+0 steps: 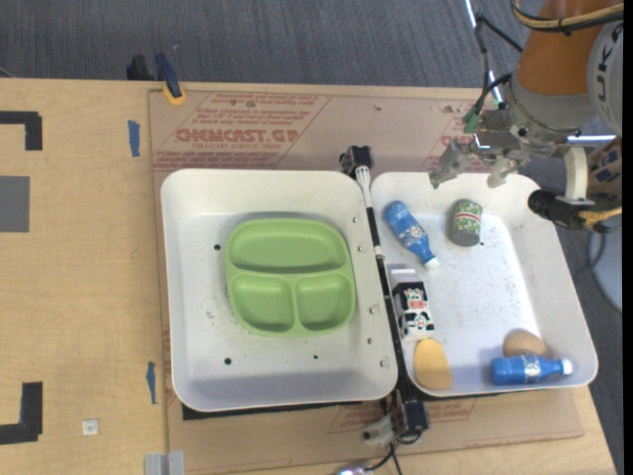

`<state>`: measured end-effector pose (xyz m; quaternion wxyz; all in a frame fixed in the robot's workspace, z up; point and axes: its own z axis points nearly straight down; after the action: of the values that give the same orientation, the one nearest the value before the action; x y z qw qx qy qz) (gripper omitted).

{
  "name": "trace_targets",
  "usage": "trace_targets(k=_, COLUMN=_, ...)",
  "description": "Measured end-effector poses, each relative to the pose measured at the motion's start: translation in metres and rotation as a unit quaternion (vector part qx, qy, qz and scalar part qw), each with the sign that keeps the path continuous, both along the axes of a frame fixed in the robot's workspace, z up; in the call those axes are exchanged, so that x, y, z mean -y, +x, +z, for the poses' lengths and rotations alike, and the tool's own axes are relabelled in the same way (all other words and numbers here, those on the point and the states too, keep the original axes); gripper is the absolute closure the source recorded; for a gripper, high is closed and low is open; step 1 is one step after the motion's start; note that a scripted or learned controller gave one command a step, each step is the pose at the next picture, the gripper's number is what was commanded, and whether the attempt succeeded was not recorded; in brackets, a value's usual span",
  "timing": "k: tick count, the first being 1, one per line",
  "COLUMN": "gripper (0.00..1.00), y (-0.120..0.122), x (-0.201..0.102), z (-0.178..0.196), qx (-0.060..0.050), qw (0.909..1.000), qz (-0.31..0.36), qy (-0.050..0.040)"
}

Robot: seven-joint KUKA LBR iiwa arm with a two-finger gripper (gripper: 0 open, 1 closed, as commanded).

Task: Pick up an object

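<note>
Cardboard covers the desk beneath two bins. Jaws (473, 168) are seen spread, empty, above the green can (465, 222) in the right bin (554, 265). Rigid, light, likely slippery; its sides should be gripped.

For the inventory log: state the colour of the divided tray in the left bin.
Light green divided tray, plain, clearest in the camera view.

Arm (569, 43): orange band over grey wrist; black cables (looped); metal claw (475, 169).

Gripper (473, 173) hangs with jaws spread above the right bin's (554, 265) far edge, near a green can (465, 222).
</note>
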<state>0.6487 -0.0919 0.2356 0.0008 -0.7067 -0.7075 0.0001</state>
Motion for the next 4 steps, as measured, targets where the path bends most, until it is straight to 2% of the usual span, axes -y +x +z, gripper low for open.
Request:
trace_targets(k=1, gripper=0.0, y=-0.028, x=0.045, z=-0.15, qx=0.0, qw=0.9904, qz=-0.138, qy=0.0)
trace_targets(k=2, gripper=1.0, y=-0.027, x=0.045, z=-0.139, qx=0.002, qw=0.9904, qz=-0.139, qy=0.0002)
trace_targets(k=3, gripper=1.0, y=-0.097, x=0.073, z=-0.07, qx=0.0, qw=0.9972, qz=-0.074, qy=0.0001)
trace_targets(k=4, gripper=0.0, y=-0.097, x=0.072, z=-0.071, qx=0.0, qw=0.9973, qz=-0.074, qy=0.0003)
